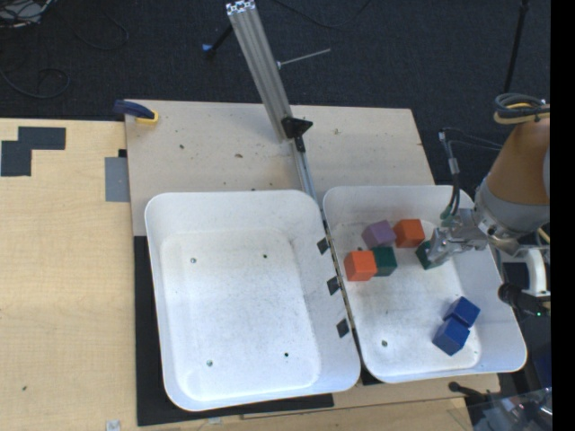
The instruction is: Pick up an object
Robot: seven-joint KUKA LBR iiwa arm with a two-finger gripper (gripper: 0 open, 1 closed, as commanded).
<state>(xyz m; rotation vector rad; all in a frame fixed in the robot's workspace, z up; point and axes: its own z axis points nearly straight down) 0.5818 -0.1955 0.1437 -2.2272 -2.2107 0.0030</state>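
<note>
Several small blocks lie in the right bin (503, 353). A purple block (379, 233) and an orange block (410, 232) sit near its back. Just in front of them, a red-orange block (360, 265) touches a dark green block (384, 260). Two blue blocks (456, 325) rest together near the bin's front right. My gripper (433, 251) is low over the bin's right middle, just right of the orange block. A small dark green piece (422, 258) shows at its tip; whether it is gripped is unclear.
The left bin (166, 214) stands beside the right one, with black clips (332, 285) along the shared wall. A slanted aluminium bar (265, 70) rises behind the bins. A blue and yellow clamp (137, 111) lies at the bench's back left.
</note>
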